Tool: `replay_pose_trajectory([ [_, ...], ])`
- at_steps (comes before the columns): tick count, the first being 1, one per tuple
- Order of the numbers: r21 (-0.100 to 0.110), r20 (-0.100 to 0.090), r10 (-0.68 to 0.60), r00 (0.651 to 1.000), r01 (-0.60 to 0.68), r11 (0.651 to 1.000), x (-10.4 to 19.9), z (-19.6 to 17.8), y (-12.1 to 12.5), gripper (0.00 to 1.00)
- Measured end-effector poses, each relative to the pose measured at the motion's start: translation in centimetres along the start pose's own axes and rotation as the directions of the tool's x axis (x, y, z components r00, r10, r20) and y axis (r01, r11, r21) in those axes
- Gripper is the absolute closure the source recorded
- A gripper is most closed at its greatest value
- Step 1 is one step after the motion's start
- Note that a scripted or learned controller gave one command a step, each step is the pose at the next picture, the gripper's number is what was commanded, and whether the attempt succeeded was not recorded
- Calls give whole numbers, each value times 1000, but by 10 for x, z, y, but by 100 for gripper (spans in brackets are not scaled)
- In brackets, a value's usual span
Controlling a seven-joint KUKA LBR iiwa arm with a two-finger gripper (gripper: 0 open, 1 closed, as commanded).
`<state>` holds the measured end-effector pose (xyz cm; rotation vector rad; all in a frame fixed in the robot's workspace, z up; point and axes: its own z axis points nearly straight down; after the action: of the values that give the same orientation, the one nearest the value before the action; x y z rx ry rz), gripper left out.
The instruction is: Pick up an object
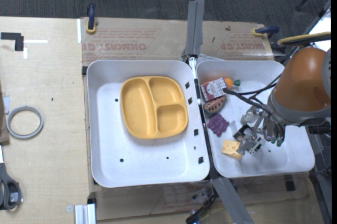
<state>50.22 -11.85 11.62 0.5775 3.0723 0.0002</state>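
Hovering low in the right bin (295, 162), tool (251, 143) sits right next to the yellow cheese wedge (230, 149), which lies just left of the tool tip on the bin floor; can't tell if they touch, and the finger gap is unreadable under the cabling. Purple grape cluster (217, 123) is up and left of the tool, then a brown ridged piece (214, 106) and a red-labelled packet (215, 87) farther up. Yellow divided plate (154, 107) is well left, in the left bin (105, 154). Tape roll (23, 122) lies far left on the worktop (47, 86).
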Motion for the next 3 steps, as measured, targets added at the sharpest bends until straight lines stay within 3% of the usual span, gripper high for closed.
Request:
replay_pose_trajectory([
  [1, 7, -11, 276, 961, -276, 961, -66, 25, 34, 0],
  [2, 11, -8, 563, 826, -563, 826, -112, 26, 71, 0],
  [3, 10, -9, 442, 897, -442, 897, -117, 17, 36, 0],
])
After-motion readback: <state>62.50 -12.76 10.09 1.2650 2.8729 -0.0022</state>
